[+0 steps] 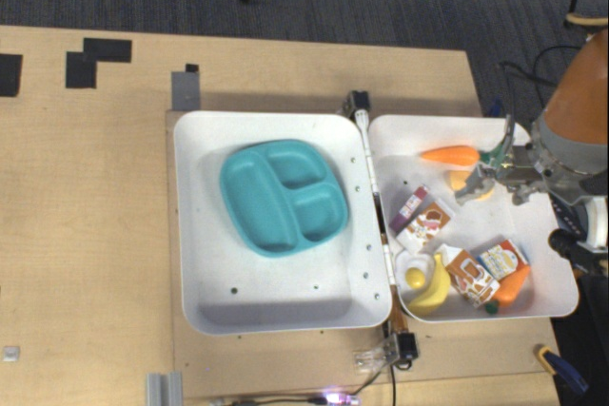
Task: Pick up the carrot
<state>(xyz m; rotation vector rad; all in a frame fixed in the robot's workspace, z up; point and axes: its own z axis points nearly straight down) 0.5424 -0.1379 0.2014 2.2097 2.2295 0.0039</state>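
Nearest the camera in the right bin (561, 304) lie a banana (430, 292), two small cartons (485, 269) and a second carrot (511, 285). Mid-bin lies a brown packet (421, 216). The gripper (482, 174) hovers just beside the carrot (448, 155) near the far wall; finger state apparently open, holding nothing. The left bin (195, 233) contains a teal divided plate (284, 196).

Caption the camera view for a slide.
Gripper poised beside the carrot in the right bin; blue tray in the left.
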